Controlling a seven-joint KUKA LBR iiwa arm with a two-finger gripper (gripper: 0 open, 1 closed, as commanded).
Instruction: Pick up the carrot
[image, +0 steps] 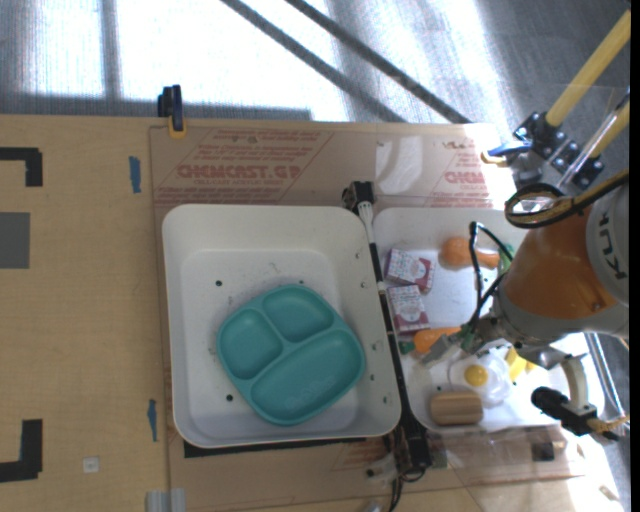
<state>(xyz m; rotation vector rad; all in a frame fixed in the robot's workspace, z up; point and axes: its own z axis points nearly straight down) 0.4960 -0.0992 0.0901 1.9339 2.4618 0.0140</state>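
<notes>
A slim orange toy carrot (437, 340) lies in the right white bin (420, 215), beside a fried-egg toy (476, 376). The gripper (470, 338) hovers touching-close; finger state cannot be told. A good grasp would straddle the carrot's middle, across its length.

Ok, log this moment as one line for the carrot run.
arm: over right bin | claw: low, beside carrot | grasp: not confirmed | teal plate: left bin | fried egg, wood block: near claw
</notes>
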